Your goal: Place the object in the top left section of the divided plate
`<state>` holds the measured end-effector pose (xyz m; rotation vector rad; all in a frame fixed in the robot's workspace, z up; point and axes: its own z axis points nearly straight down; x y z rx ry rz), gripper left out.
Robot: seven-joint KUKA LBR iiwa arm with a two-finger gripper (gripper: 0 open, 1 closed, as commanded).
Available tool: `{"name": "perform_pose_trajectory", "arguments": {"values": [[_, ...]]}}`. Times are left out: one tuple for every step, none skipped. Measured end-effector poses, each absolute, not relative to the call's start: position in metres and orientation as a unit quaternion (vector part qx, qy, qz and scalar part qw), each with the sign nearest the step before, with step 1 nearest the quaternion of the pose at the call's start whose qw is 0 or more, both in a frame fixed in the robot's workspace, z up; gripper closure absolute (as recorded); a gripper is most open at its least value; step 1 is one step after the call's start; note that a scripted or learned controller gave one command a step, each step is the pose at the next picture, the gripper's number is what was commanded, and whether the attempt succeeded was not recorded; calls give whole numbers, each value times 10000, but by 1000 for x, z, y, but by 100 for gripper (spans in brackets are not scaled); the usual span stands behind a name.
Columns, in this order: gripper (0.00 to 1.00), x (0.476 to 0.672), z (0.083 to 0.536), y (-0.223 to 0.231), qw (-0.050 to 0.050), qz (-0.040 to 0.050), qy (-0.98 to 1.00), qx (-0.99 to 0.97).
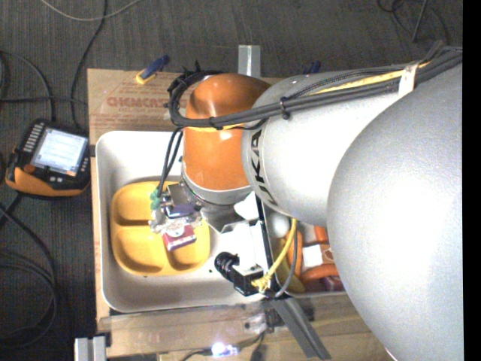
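A yellow divided plate (139,232) lies in the left white bin (120,156), toward its left side. My gripper (174,220) hangs over the plate's right part, near where the dividers meet. Directly under it is a small maroon and white object (179,239), over the plate's lower right section. Whether the object is gripped or resting on the plate is not clear from this angle. The orange-banded wrist (218,149) hides the bin's right side.
The grey arm covers most of the right bin, where orange items (322,256) peek out beneath it. A black cable connector (231,269) hangs by the bin's divider wall. A teach pendant (51,156) lies off the bench at the left.
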<state>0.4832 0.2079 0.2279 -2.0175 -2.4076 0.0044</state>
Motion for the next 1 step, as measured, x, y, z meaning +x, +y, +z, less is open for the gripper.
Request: {"name": "perform_pose_trajectory", "arguments": {"values": [[0, 483, 228, 208, 4, 14, -7664, -6423]]}}
